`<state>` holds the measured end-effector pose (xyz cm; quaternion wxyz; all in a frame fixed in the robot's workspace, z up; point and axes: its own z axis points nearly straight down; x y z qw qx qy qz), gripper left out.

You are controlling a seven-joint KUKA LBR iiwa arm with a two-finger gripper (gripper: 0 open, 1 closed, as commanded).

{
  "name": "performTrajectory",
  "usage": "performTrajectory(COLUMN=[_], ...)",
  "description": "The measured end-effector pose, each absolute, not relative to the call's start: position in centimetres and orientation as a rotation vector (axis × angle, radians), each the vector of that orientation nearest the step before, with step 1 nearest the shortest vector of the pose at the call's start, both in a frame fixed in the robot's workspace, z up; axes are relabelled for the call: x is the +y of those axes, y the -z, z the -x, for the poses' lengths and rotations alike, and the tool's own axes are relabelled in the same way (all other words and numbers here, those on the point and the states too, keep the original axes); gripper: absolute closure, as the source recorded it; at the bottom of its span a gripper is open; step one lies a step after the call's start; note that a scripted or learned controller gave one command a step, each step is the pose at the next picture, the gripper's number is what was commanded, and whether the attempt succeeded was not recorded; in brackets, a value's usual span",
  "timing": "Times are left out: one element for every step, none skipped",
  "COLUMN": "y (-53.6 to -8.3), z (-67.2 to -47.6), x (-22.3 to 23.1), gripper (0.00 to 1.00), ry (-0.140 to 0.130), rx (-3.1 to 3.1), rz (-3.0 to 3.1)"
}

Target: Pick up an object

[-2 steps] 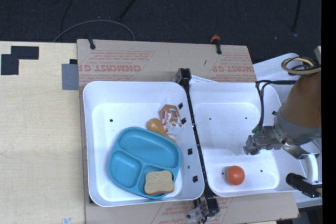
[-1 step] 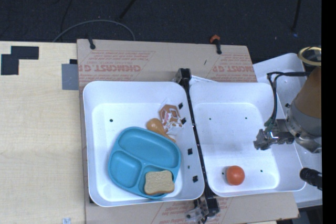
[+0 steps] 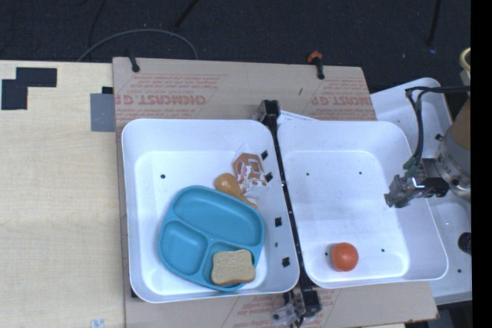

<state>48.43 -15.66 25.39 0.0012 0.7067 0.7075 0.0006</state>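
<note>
The orange ball [image 3: 344, 256] lies near the front wall of the right bin [image 3: 400, 138] (alone on the white floor). My pincer [image 3: 400, 193] hovers at that bin's right side, beyond the ball, well apart; spread or pressed together, I cannot tell.
</note>
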Motion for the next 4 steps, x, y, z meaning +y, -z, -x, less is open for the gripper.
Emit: performTrajectory(y=[-24.1, -23.3, -22.9, -23.7], z=[-50.9, -53.5, -55.5, -56.8], x=[-11.3, -6.0, 0.0, 4.7], gripper=[1.0, 1.0, 1.0, 1.0], ry=[0.001, 0.001, 0.0, 0.0], rx=[2.228, 2.229, 2.23, 2.228], rz=[-2.219, -2.218, -2.217, -2.219])
